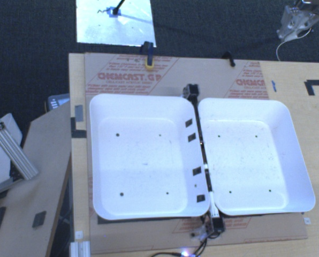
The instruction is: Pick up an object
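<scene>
Camera view, left bin point(143, 103) beside right bin point(245, 105), touching, tool point(298, 15) top right, grip state unclear

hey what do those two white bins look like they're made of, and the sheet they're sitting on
Left bin and right bin: probably moulded plastic, smooth white with rounded rims. Sheet: brown paper-like facing with red print, possibly masking on an acrylic panel.
</scene>
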`<state>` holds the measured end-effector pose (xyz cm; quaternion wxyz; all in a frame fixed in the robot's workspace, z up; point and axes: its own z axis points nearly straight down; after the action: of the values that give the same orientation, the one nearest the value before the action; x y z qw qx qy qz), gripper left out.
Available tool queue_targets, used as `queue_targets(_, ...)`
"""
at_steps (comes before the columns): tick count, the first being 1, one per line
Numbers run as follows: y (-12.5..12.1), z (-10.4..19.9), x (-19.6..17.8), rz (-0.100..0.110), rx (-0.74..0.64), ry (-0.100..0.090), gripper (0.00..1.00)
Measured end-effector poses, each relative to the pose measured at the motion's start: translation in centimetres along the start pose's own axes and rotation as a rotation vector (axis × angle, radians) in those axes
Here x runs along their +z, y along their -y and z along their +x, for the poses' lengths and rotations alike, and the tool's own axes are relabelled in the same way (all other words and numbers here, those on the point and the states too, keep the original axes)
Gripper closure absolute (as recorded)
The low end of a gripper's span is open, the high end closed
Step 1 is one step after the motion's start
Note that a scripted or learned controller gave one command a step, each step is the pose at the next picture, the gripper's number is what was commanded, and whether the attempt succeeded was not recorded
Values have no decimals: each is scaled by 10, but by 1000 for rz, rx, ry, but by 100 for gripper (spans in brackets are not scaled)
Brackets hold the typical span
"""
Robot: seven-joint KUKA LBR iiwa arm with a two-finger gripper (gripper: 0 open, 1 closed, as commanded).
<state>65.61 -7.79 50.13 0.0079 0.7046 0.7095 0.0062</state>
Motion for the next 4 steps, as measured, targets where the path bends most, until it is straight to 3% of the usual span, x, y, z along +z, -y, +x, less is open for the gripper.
queue_targets(1, -10, -35, 100, 26, 8, -2, 100)
queue_targets(2, -13, -25, -41, 3, 2, 1, 100)
queue_targets(3, -6, -88, -17, 19, 11, 0, 100)
queue_targets(4, 3, -17, 140, 33, -1, -8, 100)
